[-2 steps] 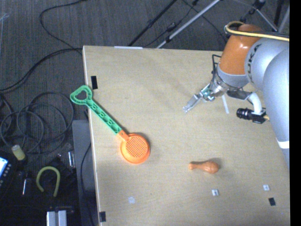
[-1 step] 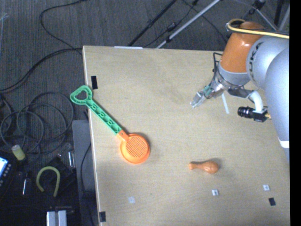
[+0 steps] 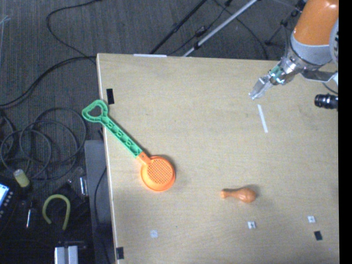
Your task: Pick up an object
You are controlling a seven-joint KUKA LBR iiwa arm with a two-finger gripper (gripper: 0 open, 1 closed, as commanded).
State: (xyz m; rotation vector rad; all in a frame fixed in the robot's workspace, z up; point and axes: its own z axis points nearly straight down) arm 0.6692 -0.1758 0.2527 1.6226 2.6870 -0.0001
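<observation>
A toy sieve with a round orange head (image 3: pixel 158 173) and a long green handle (image 3: pixel 118 133) lies near the left edge of the tan bench top (image 3: pixel 209 92), its handle pointing up-left. A small orange pear-shaped object (image 3: pixel 241 194) lies on its side toward the lower middle. A thin white stick (image 3: pixel 263 118) rests flat at the upper right. My gripper (image 3: pixel 259 90) hangs at the upper right under the orange-banded wrist (image 3: pixel 316 21), just above and a little left of the white stick and far from the sieve. Nothing shows in the gripper.
Small black and white markers (image 3: pixel 251 224) dot the bench's lower right, and a black tab (image 3: pixel 110 96) sits on its left edge. Cables (image 3: pixel 33 142) and a green hook (image 3: pixel 55 208) lie on the floor at left. Tripod legs (image 3: pixel 231 15) cross behind the bench.
</observation>
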